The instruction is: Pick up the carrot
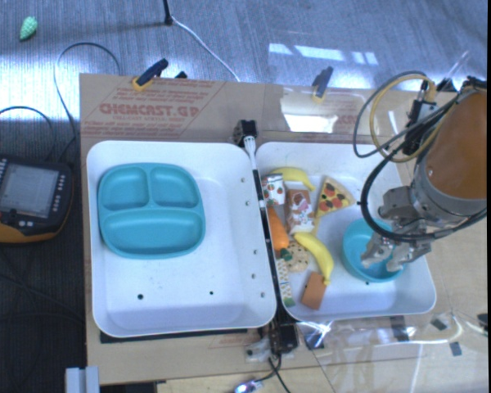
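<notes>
The carrot (pixel 278 230) is a short orange piece lying in the right bin (pixel 412 303), close to its left wall, between a snack packet and a cookie. My gripper (pixel 387 258) hangs over the right side of that bin, above a small blue bowl (pixel 360 256), well to the right of the carrot. It looks open, with nothing between its fingers. The arm's orange band and grey wrist rise behind it at the right.
Around the carrot lie two yellow bananas (pixel 293 175) (pixel 317 252), a pizza slice (pixel 333 196), a packet (pixel 299 205), a cookie (pixel 293 259) and an orange-brown block (pixel 313 291). The left bin (pixel 180 305) holds a blue divided plate (pixel 150 209).
</notes>
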